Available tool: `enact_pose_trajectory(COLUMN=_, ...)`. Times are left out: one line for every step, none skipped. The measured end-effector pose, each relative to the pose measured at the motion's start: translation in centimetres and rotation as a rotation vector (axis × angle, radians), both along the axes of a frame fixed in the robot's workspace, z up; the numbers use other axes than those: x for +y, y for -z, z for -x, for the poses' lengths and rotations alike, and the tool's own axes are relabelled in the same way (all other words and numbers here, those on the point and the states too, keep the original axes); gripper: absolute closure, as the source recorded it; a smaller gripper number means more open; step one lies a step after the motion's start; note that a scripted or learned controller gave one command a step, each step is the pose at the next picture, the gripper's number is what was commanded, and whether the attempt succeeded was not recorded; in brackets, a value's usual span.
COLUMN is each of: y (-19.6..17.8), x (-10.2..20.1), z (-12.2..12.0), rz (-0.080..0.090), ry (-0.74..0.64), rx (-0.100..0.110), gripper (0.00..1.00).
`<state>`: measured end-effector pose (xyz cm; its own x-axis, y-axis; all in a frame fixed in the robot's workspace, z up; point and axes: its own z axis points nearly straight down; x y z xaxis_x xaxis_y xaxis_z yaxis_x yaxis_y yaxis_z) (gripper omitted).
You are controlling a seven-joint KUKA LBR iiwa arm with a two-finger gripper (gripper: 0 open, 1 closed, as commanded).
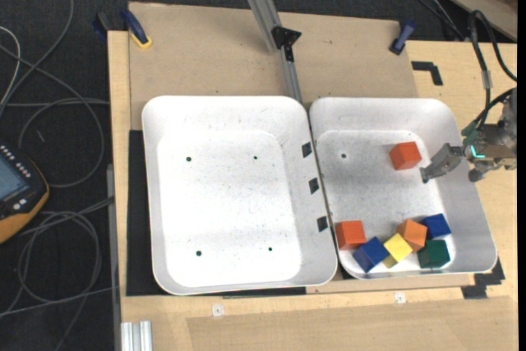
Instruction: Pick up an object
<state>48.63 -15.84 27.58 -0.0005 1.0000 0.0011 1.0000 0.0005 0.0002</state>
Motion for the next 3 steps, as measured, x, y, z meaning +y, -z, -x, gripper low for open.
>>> enact_pose_trajectory(y=5.1, x=-0.6, z=-0.7, rz=-0.001, ry=0.001, rx=0.006, gripper=0.00)
enact_pose_trajectory(y=10.7, x=0.4, z=-0.2, rz=-0.003, ry=0.000, rx=0.008, gripper=0.00)
enact_pose_trajectory(y=15.4, x=1.4, z=-0.3, rz=-0.003, ry=0.000, rx=0.007, gripper=0.00)
